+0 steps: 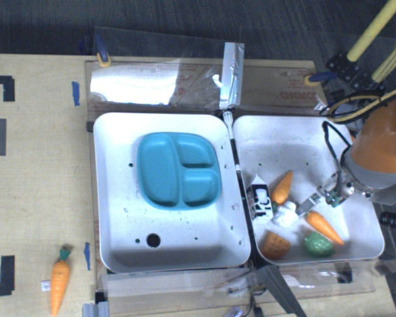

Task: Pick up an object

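The right bin [277, 134] holds several toy foods. A small carrot [282, 187] lies tilted near the middle, and a larger carrot [325, 226] lies toward the front right. A green piece [318, 244] sits just in front of that larger carrot. A brown-orange piece [276, 244] rests at the front left. A black-and-white item [259, 200] leans by the left wall, next to a small white piece [285, 214]. My gripper [317, 202] reaches in from the right, low over the bin between the two carrots. I see nothing held in it.
The left bin [112, 197] carries a blue divided plate [179, 169]. Another toy carrot [58, 279] lies on the wooden bench at the front left, outside the bins. Cables and a yellow rod [376, 22] hang at the back right.
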You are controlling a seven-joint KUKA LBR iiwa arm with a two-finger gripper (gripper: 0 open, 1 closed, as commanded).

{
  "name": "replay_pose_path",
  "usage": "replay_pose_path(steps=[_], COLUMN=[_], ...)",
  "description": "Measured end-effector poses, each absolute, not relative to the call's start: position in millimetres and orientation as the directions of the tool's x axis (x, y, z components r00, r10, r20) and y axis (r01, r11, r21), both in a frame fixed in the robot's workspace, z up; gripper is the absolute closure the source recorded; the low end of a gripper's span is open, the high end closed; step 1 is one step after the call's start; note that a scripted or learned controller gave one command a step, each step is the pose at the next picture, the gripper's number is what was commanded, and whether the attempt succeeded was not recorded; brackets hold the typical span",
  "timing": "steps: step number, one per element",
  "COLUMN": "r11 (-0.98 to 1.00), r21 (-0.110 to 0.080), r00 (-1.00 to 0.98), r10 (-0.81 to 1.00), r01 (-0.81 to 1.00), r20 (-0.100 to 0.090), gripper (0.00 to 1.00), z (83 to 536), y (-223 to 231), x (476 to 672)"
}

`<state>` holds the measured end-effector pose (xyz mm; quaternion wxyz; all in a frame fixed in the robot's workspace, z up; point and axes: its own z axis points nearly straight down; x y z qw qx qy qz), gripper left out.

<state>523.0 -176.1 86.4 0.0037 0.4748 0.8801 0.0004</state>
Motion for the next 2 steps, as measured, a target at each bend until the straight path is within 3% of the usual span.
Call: replay_pose_path(steps=[1, 2], r11=[0.34, 0.338], r21=[0.005, 0.01], r00=[-0.34, -0.338], r10=[0.94, 0.941], r01=[0.94, 0.941], r20=[-0.002, -0.008], gripper=[0.0, 1.0], z=[87, 99], y=[-171, -172], x=[502.7, 504.6])
